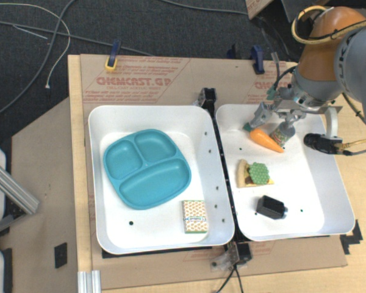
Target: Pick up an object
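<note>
Claw spread over the orange carrot in the right bin.

Far to the claw's left, in the left bin (97, 163), a blue divided plate (147, 168) lay flat, with a small patterned box (194, 216) nearer the camera from it. In the right bin (335, 206), below the claw toward the camera, sat a sandwich-like toy with green filling (254, 174) and, nearer still, a small black block (271, 207). The claw (272, 127) hung with its two fingers apart, one to each side of the orange carrot (266, 140), whose body lay just under the fingertips; whether they touched it could not be told. The grey arm (354, 60) reached in from the right, orange band (329, 38) above the wrist, the wrist bent down toward the bin's far left part above the counter (61, 182).
</note>
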Controlling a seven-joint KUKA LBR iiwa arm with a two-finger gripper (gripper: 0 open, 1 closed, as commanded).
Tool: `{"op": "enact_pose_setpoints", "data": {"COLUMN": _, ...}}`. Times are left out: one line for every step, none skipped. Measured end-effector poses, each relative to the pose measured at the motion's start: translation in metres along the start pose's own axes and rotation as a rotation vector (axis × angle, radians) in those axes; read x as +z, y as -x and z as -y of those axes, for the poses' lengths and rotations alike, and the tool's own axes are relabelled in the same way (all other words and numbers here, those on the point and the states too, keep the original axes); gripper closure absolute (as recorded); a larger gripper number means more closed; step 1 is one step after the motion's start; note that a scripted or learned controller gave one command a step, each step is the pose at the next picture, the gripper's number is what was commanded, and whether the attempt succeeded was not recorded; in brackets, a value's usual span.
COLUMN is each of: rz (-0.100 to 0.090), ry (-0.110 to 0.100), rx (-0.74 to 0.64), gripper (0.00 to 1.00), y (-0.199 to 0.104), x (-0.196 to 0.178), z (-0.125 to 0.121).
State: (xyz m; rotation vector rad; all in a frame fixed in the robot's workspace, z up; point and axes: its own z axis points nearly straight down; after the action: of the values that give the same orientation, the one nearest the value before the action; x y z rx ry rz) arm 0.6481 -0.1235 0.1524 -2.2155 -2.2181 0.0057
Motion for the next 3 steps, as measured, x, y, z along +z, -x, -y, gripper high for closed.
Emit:
{"op": "enact_pose_setpoints", "data": {"rz": 0.007, "ry": 0.031, "rx": -0.001, "gripper": 0.0, "y": 0.003, "x": 0.025, "z": -0.013}}
{"op": "enact_pose_setpoints", "data": {"rz": 0.006, "ry": 0.031, "rx": -0.002, "gripper": 1.0, "y": 0.003, "x": 0.016, "z": -0.013}}
{"op": "enact_pose_setpoints", "data": {"rz": 0.003, "ry": 0.013, "rx": 0.0, "gripper": 1.0, "y": 0.003, "x": -0.032, "z": -0.007}}
